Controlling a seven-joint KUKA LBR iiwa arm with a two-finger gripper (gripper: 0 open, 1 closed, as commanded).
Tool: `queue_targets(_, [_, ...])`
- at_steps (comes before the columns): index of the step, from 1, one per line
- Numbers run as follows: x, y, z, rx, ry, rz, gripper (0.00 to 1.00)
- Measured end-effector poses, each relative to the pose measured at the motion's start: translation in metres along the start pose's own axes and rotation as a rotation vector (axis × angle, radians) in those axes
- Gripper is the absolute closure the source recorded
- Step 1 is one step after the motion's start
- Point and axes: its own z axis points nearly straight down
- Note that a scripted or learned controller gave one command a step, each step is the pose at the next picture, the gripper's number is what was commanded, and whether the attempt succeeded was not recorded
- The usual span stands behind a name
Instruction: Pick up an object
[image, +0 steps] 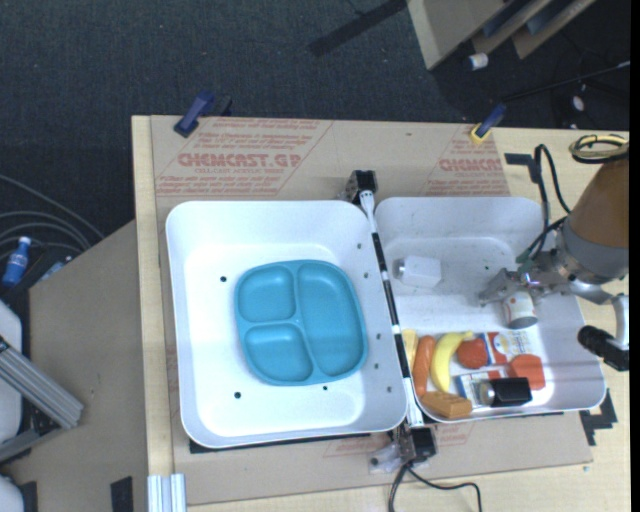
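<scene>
My gripper (512, 299) hangs low over the middle of the right bin (455, 222), at the end of the grey arm with the orange band (608, 207) reaching in from the right. Just below it, along the bin's front, lies a cluster of small items: a yellow banana (448, 354), an orange carrot-like piece (425, 363), a brown piece (448, 405), a black block (511, 391) and red and orange pieces (529, 372). A white block (418, 270) lies alone to the gripper's left. Nothing shows held in the gripper.
The left bin (200, 300) holds a blue divided plate (299, 321). A black clamp (362, 185) sits at the far end of the wall between the bins. Cables run beside the arm at the right.
</scene>
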Motion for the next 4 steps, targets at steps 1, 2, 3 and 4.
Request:
queue_targets(1, [0.048,0.057,0.000,-0.002,-0.010,0.004,0.00])
queue_targets(2, [0.047,0.057,-0.011,-0.003,-0.013,0.004,1.00])
queue_targets(3, [0.066,-0.015,-0.132,-0.003,-0.012,0.006,1.00])
queue_targets(4, [0.066,-0.016,-0.131,-0.001,-0.011,0.006,0.00])
